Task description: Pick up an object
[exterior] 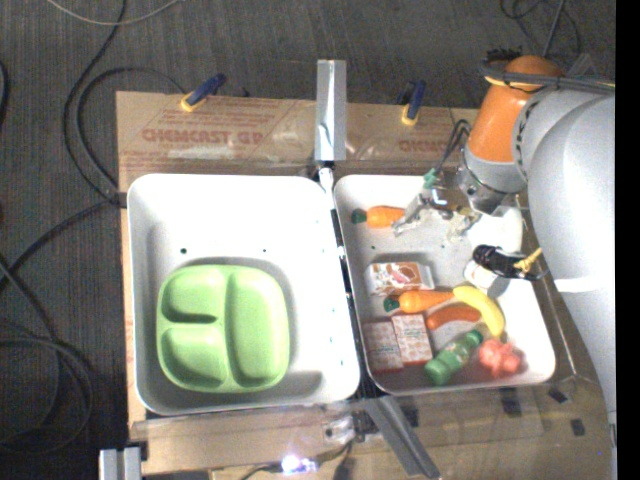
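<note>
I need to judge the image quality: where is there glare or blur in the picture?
Camera view: bright glare on the bench edge at the bottom; the white bins look slightly overexposed; the green tray is sharp; the gripper and the small items near it look soft.

Along the far edge of the bench you can read red print on the brown board (240,138) under the bins: "CHEMCAST GP", to the left of the upright metal post (331,113). The same red lettering recurs on the board to the right of the post, but there you cannot make it out. The small red-and-white packets (397,340) in the right bin (352,198) carry print too small to read.
</note>
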Robot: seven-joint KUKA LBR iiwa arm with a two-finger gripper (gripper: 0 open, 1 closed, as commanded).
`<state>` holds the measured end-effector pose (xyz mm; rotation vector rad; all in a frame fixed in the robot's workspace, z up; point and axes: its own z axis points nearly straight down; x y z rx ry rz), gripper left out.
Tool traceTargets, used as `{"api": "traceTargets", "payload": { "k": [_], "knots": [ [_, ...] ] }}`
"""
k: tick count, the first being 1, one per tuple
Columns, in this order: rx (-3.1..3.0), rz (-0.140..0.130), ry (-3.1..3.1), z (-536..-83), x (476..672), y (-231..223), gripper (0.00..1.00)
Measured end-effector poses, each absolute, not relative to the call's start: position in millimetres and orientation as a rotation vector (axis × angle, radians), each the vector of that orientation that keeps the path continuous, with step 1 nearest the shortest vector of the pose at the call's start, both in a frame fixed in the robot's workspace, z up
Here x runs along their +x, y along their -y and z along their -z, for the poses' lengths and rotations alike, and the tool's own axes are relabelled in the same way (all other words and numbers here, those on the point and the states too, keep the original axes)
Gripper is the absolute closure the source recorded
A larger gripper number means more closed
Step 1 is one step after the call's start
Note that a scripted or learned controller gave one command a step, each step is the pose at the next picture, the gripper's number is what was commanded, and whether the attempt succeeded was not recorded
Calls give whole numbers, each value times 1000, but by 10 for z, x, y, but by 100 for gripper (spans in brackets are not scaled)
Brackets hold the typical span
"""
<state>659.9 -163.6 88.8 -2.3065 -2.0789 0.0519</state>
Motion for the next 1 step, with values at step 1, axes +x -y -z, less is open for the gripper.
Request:
{"api": "traceTargets", "payload": {
  "k": [1],
  "knots": [
    [-2203,3,2254,-902,6257,2040,0]
  ]
}}
